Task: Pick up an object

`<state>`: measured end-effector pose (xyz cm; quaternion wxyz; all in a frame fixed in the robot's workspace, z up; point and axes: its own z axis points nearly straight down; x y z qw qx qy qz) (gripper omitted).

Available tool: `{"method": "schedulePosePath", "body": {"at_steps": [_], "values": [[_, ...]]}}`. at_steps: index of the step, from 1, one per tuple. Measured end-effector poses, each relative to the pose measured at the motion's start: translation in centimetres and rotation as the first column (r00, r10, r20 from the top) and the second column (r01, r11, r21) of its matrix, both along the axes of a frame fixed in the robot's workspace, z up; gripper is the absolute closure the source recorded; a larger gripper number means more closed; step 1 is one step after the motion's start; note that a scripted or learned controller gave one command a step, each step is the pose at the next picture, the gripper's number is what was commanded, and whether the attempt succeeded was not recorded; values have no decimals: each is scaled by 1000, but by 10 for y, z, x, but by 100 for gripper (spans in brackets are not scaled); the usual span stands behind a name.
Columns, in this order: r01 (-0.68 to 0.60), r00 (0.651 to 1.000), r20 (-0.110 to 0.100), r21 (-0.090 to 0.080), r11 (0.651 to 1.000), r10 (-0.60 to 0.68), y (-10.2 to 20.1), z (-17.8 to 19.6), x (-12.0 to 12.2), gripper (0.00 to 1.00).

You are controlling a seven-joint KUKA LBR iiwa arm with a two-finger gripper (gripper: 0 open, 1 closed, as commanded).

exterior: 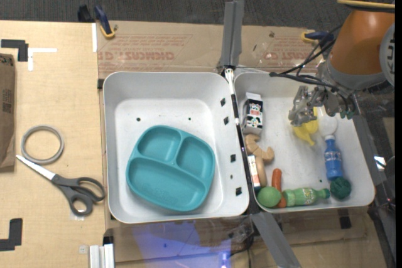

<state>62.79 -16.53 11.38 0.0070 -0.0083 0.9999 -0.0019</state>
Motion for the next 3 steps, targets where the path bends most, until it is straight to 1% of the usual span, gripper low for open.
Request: {"method": "schedulePosePath", "body": {"at_steps": [1,2,3], "values": [[0,1000,0,0,1000,0,0,0,0,0],[-22,1000,-8,2,1000,22,-26,-20,-2,0],[-24,1000,-2,0,1000,24,-26,-9,0,100]]}}
